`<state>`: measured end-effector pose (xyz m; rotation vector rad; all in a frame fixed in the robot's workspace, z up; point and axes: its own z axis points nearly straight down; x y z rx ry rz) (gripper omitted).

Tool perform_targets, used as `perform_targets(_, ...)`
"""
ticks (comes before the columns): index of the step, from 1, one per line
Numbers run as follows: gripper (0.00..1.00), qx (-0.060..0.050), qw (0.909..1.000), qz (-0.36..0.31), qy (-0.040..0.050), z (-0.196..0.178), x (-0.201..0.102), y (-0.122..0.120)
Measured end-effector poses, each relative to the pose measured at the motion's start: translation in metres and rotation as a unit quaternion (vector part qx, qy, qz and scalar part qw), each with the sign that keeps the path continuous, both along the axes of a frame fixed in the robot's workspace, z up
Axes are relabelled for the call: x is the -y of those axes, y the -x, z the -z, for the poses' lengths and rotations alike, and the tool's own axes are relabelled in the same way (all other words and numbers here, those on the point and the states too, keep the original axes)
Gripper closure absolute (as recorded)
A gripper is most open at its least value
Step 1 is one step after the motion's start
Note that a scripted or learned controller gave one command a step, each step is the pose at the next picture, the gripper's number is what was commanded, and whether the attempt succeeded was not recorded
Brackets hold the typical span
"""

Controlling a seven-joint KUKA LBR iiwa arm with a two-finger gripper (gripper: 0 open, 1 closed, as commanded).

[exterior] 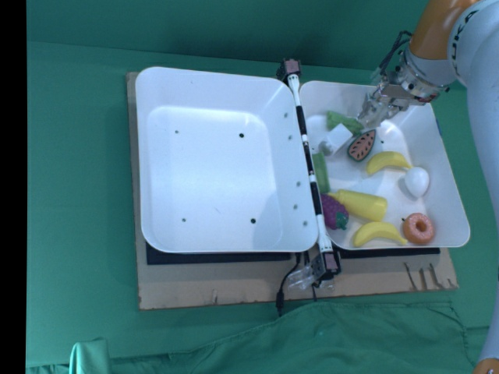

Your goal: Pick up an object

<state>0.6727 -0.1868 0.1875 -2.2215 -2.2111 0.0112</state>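
My gripper (369,118) hangs over the back of the right bin (451,197). It is just above a watermelon slice (361,146) and right of a green leafy piece (341,121). A white block (336,138) lies beside them. Nothing shows in its grasp. Further forward in the same bin lie a banana (387,161), a white egg (416,181), a yellow cob-shaped piece (362,204), a purple grape bunch (334,212), a second banana (378,233) and an orange doughnut (419,228). A green cucumber (320,171) lies along the bin's left wall.
The left bin (210,162) sits beside the right one, parted by a black-and-white bar (306,154). Both rest on a cardboard sheet (234,291) on green cloth. The arm (460,22) comes in from the upper right.
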Motion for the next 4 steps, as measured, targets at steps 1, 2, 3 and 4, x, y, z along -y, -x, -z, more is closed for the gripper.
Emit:
perform_targets(1,1.00,0.006,1.0000,0.000,0.0014,-0.003,0.000,-0.002)
perform_targets(2,1.00,0.015,0.9999,-0.003,0.0024,-0.145,-0.040,-0.014)
perform_targets(3,1.00,0.011,0.9999,0.000,0.0022,-0.173,-0.008,-0.029)
perform_targets(4,0.00,0.008,1.0000,-0.001,0.0020,-0.171,-0.009,-0.028)
